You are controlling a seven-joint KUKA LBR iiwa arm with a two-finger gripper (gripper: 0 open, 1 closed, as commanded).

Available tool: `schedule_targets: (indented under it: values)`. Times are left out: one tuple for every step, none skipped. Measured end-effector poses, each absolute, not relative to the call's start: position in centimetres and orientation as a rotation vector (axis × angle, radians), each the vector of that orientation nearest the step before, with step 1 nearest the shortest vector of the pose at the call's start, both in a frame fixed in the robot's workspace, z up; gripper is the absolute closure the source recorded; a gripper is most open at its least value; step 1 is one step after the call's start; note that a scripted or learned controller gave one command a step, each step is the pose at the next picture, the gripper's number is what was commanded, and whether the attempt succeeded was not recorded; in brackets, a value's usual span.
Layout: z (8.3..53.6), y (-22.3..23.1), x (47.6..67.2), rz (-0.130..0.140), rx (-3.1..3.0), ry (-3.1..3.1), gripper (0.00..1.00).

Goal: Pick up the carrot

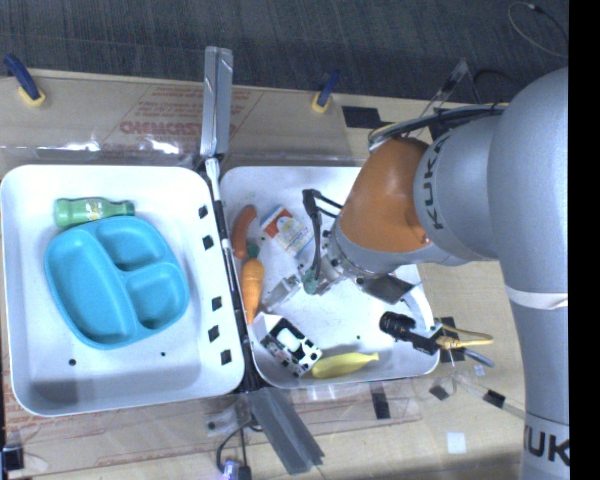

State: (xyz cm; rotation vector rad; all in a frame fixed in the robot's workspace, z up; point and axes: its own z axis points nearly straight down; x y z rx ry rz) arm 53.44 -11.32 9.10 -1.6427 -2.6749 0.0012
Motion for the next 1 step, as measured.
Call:
schedule_targets:
  values:
    - [12.07, -13.72, 53.04, 0.000, -1.907, -2.497, 0.00]
